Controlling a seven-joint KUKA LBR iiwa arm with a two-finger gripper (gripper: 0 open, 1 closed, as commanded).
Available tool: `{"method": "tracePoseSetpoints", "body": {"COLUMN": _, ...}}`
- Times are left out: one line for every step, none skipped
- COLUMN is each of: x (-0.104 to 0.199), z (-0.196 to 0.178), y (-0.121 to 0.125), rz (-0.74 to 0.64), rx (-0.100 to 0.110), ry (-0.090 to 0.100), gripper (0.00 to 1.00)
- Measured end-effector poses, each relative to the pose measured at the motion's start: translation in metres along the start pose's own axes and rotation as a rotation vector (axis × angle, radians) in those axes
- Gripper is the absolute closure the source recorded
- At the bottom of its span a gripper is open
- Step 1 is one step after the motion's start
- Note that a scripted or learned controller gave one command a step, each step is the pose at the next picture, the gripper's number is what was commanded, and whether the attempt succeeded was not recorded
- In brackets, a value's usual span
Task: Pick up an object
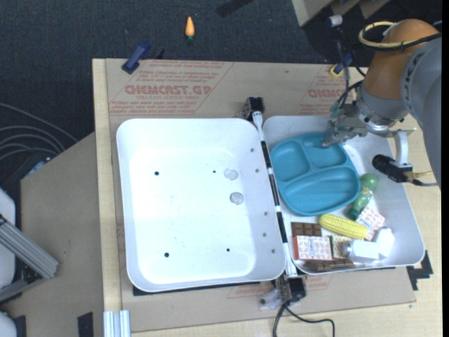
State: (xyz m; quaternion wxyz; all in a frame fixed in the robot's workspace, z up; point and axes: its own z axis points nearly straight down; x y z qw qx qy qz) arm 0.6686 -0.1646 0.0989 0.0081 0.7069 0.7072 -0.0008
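Over the right bin (pixel 410 220), the hand (pixel 335 136) hangs at the blue tray (pixel 316 175); nothing is lifted yet. I cannot tell whether it grips anything.

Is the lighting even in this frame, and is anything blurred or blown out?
Camera view: the left bin is bright, near washed out, with soft shading along its rim; the gripper over the blue tray is small and slightly blurred; the floor around the bench is dark.
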Motion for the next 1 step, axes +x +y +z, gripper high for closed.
{"method": "tracePoseSetpoints", "body": {"x": 0.0032, "z": 0.0011, "y": -0.0001, "rz": -0.001, "rx": 0.003, "ry": 0.006, "gripper": 0.0}}
